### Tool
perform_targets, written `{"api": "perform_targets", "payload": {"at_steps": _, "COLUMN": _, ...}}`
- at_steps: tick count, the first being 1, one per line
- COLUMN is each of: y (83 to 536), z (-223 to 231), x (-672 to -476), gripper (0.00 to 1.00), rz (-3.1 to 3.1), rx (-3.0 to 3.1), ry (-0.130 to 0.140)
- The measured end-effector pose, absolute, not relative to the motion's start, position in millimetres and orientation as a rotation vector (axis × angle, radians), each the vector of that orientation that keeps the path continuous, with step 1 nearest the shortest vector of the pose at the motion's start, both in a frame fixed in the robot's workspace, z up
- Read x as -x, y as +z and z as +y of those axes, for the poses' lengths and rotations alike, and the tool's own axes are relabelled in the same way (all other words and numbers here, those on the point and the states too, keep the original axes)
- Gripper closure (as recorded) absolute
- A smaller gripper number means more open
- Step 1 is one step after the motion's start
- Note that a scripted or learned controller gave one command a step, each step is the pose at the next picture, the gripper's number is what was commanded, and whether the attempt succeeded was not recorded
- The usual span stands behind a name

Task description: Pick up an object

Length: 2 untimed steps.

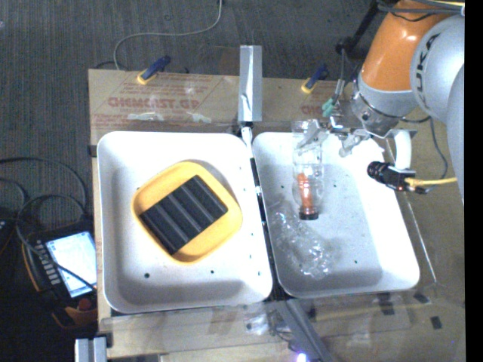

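Note:
A clear plastic bottle [307,181] with an orange band and a dark cap lies lengthwise in the right bin [377,240], cap toward the front. Its far end reaches up to the bin's back wall. My gripper [332,134] hangs over the back edge of the right bin, right beside the bottle's far end; whether it touches the bottle is unclear. A crumpled clear plastic piece [302,246] lies in front of the bottle. A yellow block with a black ribbed top [186,210] sits in the middle of the left bin [121,277].
A metal post [250,85] stands at the back between the bins. Two blue-and-yellow clamps [153,69] hold the cardboard backing. A cable with a black plug [389,173] hangs off the arm over the right bin's right rim.

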<state>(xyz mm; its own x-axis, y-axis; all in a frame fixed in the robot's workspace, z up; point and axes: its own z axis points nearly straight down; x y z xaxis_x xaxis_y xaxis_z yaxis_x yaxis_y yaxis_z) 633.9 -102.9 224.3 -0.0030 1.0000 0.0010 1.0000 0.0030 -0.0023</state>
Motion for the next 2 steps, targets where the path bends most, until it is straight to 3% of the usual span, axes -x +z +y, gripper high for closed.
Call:
{"api": "perform_targets", "payload": {"at_steps": 1, "y": 118, "z": -111, "x": -638.8, "gripper": 0.00, "rz": -2.131, "rx": 2.303, "ry": 0.006}}
{"api": "perform_targets", "payload": {"at_steps": 2, "y": 184, "z": -59, "x": -653.4, "gripper": 0.00, "rz": -2.215, "rx": 2.227, "ry": -0.001}}
